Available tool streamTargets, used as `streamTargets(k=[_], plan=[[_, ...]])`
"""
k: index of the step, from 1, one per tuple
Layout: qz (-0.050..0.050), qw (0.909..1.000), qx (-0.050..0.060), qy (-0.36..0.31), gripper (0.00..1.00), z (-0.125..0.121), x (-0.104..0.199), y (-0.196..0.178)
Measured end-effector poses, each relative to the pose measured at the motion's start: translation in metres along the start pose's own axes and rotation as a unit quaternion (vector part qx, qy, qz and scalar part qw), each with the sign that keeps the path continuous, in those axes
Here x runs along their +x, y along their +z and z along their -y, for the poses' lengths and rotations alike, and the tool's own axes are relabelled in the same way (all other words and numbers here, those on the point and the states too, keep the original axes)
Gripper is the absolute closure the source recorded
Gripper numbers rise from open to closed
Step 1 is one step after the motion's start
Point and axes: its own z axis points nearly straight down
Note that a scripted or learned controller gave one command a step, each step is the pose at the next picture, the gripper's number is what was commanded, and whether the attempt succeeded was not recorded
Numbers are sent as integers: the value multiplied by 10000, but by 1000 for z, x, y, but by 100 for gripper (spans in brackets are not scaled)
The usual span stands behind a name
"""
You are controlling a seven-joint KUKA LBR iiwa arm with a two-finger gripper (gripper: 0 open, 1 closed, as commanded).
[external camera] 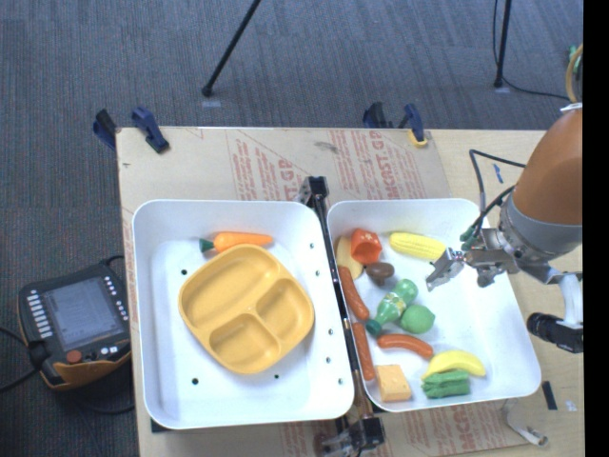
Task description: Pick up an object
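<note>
The right bin [495, 350] holds several toy foods: a yellow corn cob [417, 246], a red pepper [365, 245], a brown piece [381, 273], a green vegetable [393, 305], a lime [417, 319], two sausages [354, 298] [404, 345], a banana [454, 362], green beans [445, 385] and an orange block [394, 383]. My gripper [455, 255] hangs over the right bin's upper right part, just right of the corn cob. Its fingers are open with nothing between them.
The left bin [157, 255] holds a yellow divided plate [247, 307] and a carrot [238, 241]. A pendant [71, 322] lies left of the bench. Blue clamps [147, 127] sit on the bench's far edge. A tripod leg [233, 36] stands behind.
</note>
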Motion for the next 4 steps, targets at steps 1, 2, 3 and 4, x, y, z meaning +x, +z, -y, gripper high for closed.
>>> streamTargets(k=[1, 2, 3, 4], plan=[[-6, 9998, 10, 220, 0, 29, 10, 115], [-6, 9929, 8, -1192, 0, 65, 44, 114], [-12, 9931, 15, -1169, 100, 65, 44, 105], [9, 9980, -15, -633, 100, 64, 48, -160]])
